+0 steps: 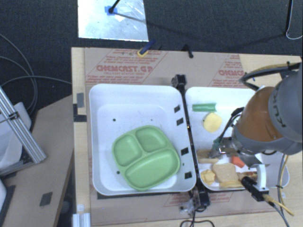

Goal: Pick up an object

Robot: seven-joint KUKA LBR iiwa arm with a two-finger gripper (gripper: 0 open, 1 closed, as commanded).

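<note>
While my arm leans in from the right over the right bin, the things I could pick up lie spread beneath it. I count one green stick near the far wall, lying flat, and one pale yellow round piece just beside it on the near side, the two apart by a small gap. Toward the near wall there is one tan bread-like slab, one small yellow piece touching its left edge, one flat pale strip along its near edge, and one small orange bit just right of the slab, partly under my wrist. One brownish piece lies against the left wall, next to my claw.

My claw hangs low at the left of my wrist, above that brownish piece and just beyond the slab. Whether it is open, closed or gripping anything I cannot tell; it is dark, small and partly hidden by my own body.

Further out, the left bin holds one green tray with three compartments, lying tilted toward the near right corner. Both bins, two in all, sit side by side on one brown cardboard sheet with red print
</note>
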